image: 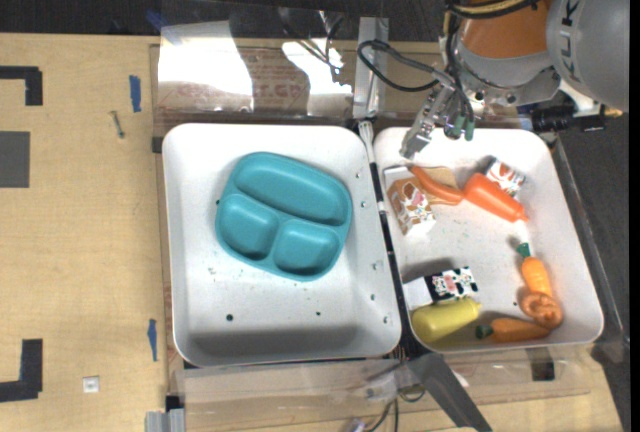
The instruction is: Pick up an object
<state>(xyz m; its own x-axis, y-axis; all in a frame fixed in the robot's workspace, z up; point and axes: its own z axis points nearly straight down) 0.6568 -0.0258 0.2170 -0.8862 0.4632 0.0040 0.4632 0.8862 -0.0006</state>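
My gripper hangs over the back left corner of the right bin, its fingers apart with nothing between them. Just below it lie a curved orange-red piece and a brown and white packet. To their right are an orange carrot-shaped toy and a small white and red can. Along the front edge sit a yellow toy, a black and white box and a thin carrot. On the right side are a carrot with a green top and an orange lump.
The left bin holds a teal divided plate. A metal divider rises at the back between the bins. Cables loop from the arm above the right bin's back wall. Wooden bench lies to the left.
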